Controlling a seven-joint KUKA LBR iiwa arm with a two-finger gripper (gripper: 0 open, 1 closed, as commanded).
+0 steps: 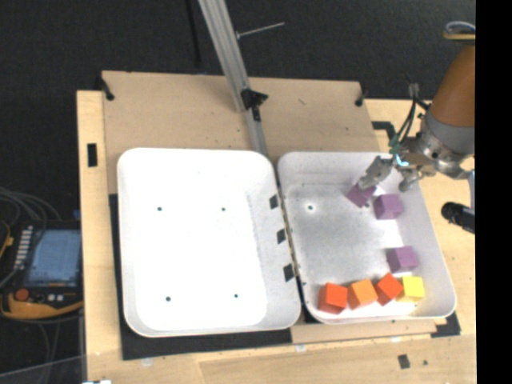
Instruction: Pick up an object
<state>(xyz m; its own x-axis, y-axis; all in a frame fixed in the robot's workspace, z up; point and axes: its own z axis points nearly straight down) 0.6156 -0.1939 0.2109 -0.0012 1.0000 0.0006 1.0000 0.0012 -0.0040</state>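
Observation:
My gripper point(386, 185) hangs over the far right part of the right bin point(336, 166), its two fingers spread apart, so it is open. A purple block point(361, 194) lies at the tip of the left finger point(373, 174); I cannot tell whether they touch. A second purple block point(388, 206) sits just below the gap between the fingers, not clamped. Further toward the front lies a third purple block point(402, 258). Along the front wall runs a row of an orange-red block point(333, 297), an orange block point(362, 293), a red block point(389, 287) and a yellow block point(413, 286).
The left bin point(196, 238) sits beside the right one, with black clips point(280, 234) along the wall between them. A slanted metal rail point(228, 50) crosses the back of the bench. A black fixture point(458, 213) sticks in at the right edge.

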